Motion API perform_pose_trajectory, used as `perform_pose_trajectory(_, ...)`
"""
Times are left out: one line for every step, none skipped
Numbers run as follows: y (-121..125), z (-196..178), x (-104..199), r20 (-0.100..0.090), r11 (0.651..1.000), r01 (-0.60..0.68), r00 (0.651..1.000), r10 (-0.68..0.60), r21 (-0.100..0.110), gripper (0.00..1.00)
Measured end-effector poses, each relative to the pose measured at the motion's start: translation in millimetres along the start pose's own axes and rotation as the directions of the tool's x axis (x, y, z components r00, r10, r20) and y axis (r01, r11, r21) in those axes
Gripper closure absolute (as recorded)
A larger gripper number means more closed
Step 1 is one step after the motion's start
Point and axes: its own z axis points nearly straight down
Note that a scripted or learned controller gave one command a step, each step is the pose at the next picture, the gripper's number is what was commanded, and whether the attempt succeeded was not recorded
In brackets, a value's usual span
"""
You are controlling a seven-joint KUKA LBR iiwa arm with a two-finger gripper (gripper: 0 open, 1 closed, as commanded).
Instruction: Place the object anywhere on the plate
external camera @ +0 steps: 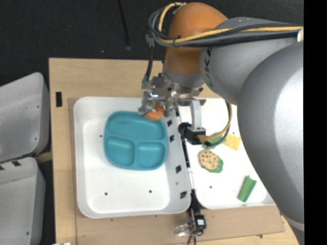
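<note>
Plate point(135, 146), teal with three compartments, lies in the left bin point(92, 188), toward that bin's far right part. Over the plate's far right edge hangs the gripper point(153, 107), below the arm's point(265, 86) orange band point(191, 34). An orange object point(154, 113) sits right at the gripper's tip, at the plate's far right rim; whether the fingers clasp it, or are open or closed at all, I cannot tell, as the wrist hides them. Whether the object touches the plate is also unclear. Right of the plate, past the divide between bins, the right bin point(225, 198) holds a brown spotted cookie on a green piece point(209, 161), a yellow wedge point(233, 142) farther right, and a green stick point(247, 188) toward the near right. A cable point(225, 129) loops down from the wrist, right of the plate
</note>
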Motion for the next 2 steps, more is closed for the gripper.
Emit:
perform_pose_trajectory(-6.6, -10.4, 57.0, -0.001, 1.000, 0.002, 1.000, -0.002, -0.003, 1.00)
perform_pose_trajectory(-6.1, -10.1, 53.2, 0.000, 1.000, -0.004, 1.000, 0.004, -0.002, 0.00)
